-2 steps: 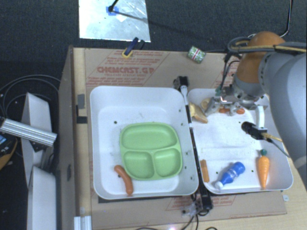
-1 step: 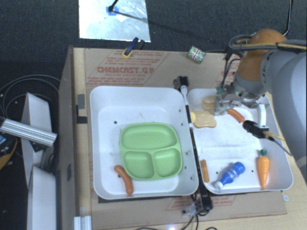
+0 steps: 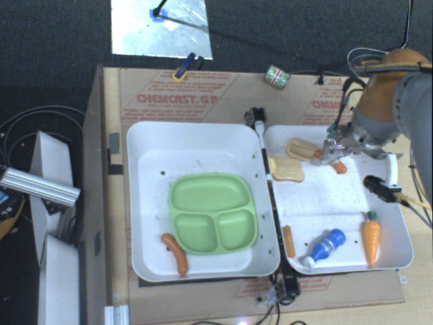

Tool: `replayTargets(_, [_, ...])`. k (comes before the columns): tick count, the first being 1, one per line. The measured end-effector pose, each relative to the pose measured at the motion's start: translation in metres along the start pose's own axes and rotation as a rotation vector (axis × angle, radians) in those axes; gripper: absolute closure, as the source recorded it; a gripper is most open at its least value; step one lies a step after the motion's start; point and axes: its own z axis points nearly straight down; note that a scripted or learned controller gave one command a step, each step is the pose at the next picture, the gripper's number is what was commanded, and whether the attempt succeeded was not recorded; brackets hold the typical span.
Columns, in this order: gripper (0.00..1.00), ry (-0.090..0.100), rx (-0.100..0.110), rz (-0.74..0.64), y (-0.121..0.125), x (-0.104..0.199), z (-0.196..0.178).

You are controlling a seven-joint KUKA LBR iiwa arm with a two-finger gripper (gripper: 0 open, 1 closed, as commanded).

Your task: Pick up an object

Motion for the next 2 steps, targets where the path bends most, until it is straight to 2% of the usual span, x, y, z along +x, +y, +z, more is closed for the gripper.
replayTargets(1, [1.0, -0.001, -0.001, 0.001, -0.053, -0.032, -0.084])
replayTargets(2, [1.0, 0.001, -0.001, -0.002, 0.01, -0.021, -0.078])
